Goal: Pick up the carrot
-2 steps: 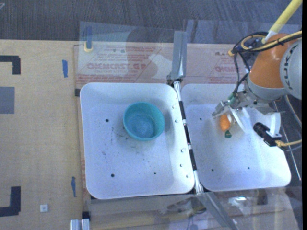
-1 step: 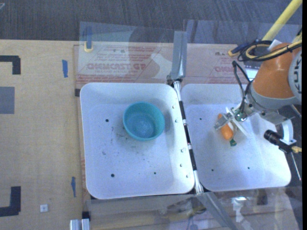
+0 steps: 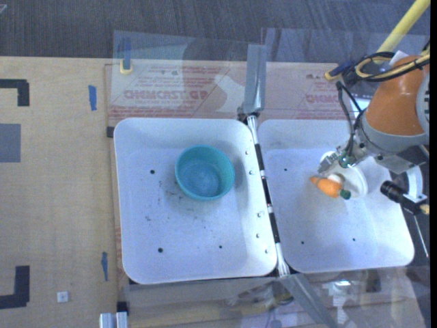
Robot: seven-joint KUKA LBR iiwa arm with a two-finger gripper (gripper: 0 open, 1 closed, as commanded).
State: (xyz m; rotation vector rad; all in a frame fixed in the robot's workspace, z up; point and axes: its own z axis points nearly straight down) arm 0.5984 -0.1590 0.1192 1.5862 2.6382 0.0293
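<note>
End effector [image 3: 336, 173] is sitting low in the right bin [image 3: 382, 251], upper-middle of its floor, w/ pale parts crowding right over the carrot [image 3: 328, 186]. Carrot is lying in that bin, orange body w/ a small green bit at its lower-right end, directly under/against the end effector. Can't tell whether the end effector is open, closed or gripping anything; the view from above is blurring that area.

Arm is coming in from the right edge of the view: grey wrist housing [image 3: 392, 139] just above-right of the end effector, orange band [image 3: 396, 101] above that. Black cables [image 3: 355, 74] are looping along the wrist toward the top. A yellow rod [image 3: 406, 22] is running diagonally into the upper right corner.

Left bin [image 3: 136, 251] is lying side by side w/ the right one, a narrow divider strip between them. A teal bowl [image 3: 205, 173] is standing upright in the left bin, upper-middle, well apart from the carrot. Left bin floor is showing dark scuffs + a few small dark dots.

Both bins are resting on the bench [image 3: 54, 217], wood-coloured, w/ black corner marks and blue tape bits [image 3: 92, 98] on the left portion. Clear sheets w/ reddish print are lying behind the bins.
</note>
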